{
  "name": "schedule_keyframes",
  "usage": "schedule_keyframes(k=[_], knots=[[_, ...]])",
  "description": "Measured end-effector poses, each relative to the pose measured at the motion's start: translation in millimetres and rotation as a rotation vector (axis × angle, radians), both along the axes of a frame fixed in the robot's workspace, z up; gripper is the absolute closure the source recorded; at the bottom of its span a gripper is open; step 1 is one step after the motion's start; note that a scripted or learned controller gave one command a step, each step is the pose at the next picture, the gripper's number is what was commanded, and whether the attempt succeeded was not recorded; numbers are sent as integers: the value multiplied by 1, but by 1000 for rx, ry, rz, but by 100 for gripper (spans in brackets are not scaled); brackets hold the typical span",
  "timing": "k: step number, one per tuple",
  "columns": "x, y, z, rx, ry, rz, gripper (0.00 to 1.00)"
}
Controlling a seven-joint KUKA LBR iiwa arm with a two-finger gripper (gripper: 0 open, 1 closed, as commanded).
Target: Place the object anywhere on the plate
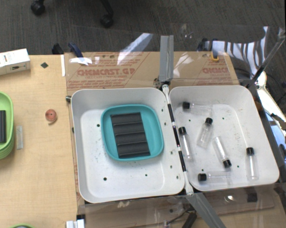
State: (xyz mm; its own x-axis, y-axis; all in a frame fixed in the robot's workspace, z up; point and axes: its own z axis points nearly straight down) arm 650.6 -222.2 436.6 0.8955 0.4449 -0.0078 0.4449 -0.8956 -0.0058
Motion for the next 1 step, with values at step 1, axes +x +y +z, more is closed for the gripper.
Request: schedule_keyframes(k=[1], knots=[[2,0,1,-2,-2,-140,0]])
